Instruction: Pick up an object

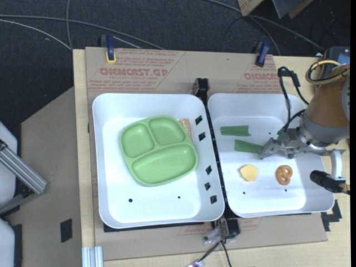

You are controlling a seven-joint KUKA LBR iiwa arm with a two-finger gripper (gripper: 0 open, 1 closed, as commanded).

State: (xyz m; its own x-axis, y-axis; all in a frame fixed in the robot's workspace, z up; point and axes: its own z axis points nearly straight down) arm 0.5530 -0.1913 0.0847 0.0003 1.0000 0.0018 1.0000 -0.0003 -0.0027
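At centre right of the frame, the end effector [269, 149], its opening impossible to tell, sits low beside the flat green plastic strip [247, 146] in the right white bin [267, 204], seemingly lined up to grasp it.

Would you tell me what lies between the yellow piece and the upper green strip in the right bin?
In the camera view, the second green strip lies between the yellow piece and the upper green strip.

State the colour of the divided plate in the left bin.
Light green; the divided plate shows best in the camera view.
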